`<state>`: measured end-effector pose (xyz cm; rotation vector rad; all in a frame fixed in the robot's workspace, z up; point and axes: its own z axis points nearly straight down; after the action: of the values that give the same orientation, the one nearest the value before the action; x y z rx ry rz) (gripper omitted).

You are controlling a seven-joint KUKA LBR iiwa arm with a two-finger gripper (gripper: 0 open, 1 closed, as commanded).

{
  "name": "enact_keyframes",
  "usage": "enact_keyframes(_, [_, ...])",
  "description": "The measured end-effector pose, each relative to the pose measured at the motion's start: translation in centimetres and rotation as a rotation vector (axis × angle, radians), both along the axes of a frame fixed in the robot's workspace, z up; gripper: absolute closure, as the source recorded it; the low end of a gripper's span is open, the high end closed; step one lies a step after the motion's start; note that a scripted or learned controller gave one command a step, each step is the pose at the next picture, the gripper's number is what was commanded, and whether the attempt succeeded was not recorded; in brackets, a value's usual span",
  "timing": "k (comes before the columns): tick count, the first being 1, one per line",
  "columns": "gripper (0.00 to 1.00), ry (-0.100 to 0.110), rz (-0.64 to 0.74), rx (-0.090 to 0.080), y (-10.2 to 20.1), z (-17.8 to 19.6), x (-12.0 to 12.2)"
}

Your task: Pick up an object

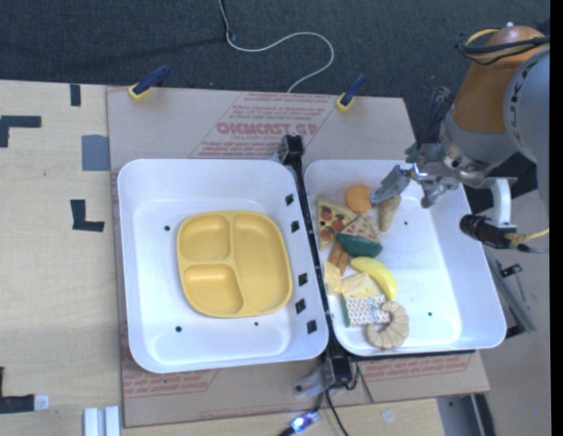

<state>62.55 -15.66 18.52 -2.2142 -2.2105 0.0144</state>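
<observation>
Approach step: gripper point(410, 185) hangs open and empty over the right bin point(454, 280) far edge; next it must descend onto the orange ball point(358, 198).

Small toy foods point(359, 271) heaped along the right bin's point(454, 280) left wall

left bin point(145, 243): yellow divided plate point(234, 263)
right bin point(454, 280): toy food pile point(359, 266) along left side, banana point(378, 275), orange ball point(358, 198)
gripper point(410, 187): above right bin's far edge, near orange ball
</observation>
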Motion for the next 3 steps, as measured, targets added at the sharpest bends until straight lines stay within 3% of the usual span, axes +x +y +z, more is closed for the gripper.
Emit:
enact_keyframes(1, [0.00, -0.014, 0.003, -0.002, 0.0, 0.8, 0.3])
enact_keyframes(2, [0.00, -0.009, 0.004, -0.003, 0.2, -5.6, 0.6])
enact_keyframes(3, [0.00, -0.021, 0.003, -0.003, 0.3, -10.0, 0.8])
